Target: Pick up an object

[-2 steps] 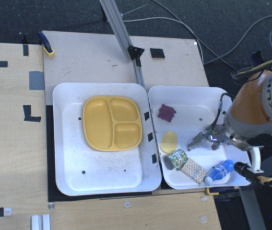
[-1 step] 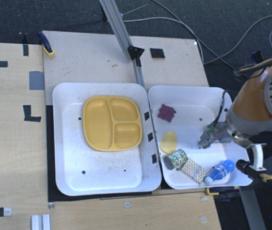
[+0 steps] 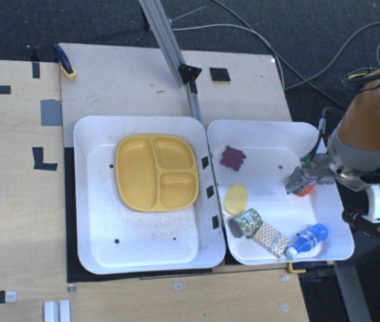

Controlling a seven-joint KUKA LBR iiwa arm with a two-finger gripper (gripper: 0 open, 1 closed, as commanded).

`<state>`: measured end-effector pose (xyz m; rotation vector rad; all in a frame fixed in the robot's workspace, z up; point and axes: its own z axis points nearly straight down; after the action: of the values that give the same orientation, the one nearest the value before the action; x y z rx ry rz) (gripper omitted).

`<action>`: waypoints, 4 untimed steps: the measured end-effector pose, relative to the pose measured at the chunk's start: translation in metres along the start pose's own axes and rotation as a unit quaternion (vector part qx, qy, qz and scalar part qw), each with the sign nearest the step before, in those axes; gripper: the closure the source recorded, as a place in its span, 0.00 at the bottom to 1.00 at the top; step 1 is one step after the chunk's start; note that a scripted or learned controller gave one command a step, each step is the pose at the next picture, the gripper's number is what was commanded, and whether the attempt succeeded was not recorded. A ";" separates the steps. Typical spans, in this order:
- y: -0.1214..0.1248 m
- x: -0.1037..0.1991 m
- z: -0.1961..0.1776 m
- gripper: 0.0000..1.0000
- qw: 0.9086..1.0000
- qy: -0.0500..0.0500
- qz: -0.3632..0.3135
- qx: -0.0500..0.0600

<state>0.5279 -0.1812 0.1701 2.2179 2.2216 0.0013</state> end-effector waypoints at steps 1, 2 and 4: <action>-0.004 0.009 -0.056 1.00 1.000 0.000 0.000 -0.001; -0.007 0.012 -0.100 1.00 1.000 0.000 0.000 -0.001; -0.023 0.119 -0.074 1.00 1.000 0.001 -0.002 0.003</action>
<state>0.5048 -0.0625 0.2439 2.2173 2.2301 -0.0024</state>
